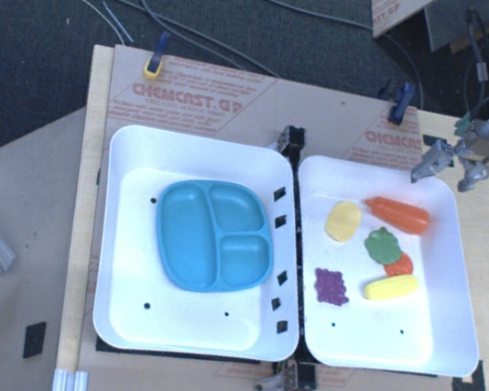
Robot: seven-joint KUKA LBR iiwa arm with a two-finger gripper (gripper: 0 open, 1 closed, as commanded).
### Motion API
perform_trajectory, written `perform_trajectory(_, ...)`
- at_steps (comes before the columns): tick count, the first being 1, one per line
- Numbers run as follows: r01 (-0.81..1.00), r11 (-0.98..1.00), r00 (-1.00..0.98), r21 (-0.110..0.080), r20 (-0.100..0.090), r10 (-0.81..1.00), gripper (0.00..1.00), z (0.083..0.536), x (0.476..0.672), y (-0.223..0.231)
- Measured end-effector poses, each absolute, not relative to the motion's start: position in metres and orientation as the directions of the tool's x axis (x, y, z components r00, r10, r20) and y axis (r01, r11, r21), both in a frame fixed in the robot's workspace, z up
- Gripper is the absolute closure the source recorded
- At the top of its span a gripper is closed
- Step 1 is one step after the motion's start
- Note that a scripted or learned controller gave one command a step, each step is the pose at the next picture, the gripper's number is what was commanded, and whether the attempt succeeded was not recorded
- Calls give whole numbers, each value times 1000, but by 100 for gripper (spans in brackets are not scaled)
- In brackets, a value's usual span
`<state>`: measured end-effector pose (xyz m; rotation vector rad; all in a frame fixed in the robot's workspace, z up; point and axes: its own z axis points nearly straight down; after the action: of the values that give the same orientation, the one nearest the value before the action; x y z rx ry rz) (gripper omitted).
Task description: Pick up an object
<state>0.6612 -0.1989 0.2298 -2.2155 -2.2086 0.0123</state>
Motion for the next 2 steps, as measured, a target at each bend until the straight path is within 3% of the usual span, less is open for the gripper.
perform_trajectory(1, 1000, 0, 0, 0, 0, 1000, 0, 239, 664, -198)
perform_trajectory(2, 1000, 0, 0, -6, 2, 1000, 0, 182, 655, -196)
